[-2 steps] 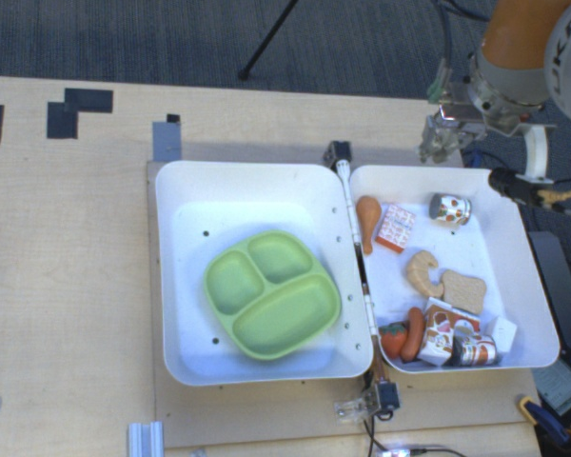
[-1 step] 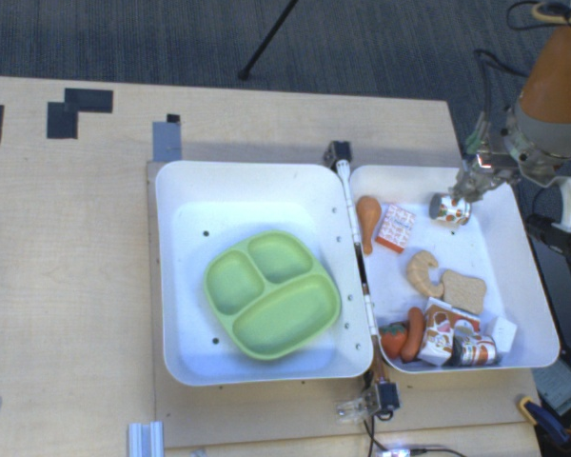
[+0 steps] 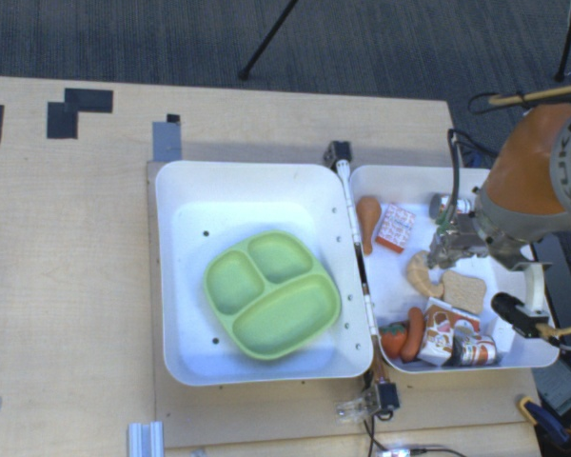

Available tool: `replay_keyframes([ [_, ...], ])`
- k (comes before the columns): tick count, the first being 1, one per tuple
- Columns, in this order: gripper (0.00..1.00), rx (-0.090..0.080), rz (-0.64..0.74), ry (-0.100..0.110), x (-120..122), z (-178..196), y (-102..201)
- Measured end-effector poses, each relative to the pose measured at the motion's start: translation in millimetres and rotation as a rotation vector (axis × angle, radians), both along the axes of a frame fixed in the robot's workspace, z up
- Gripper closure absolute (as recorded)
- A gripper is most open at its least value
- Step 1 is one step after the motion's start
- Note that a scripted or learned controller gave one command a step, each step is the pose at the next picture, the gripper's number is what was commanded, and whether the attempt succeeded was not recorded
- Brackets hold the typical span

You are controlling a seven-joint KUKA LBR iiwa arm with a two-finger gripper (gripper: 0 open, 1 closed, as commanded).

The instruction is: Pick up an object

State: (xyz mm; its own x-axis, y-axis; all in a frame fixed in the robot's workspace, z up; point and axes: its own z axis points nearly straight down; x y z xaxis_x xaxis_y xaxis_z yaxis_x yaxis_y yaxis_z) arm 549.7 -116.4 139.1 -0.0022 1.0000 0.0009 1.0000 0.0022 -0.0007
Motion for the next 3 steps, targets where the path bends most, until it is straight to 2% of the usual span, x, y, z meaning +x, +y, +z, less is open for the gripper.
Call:
replay_keyframes([
  [1,1.00,-0.002,0.003,-0.007,-9,195,-5],
  [2,1.00,-0.001,-0.001,-0.002,-63,-35,-58],
  [3,1.00,-0.003,0.003,-0.007,-61,160,-41],
])
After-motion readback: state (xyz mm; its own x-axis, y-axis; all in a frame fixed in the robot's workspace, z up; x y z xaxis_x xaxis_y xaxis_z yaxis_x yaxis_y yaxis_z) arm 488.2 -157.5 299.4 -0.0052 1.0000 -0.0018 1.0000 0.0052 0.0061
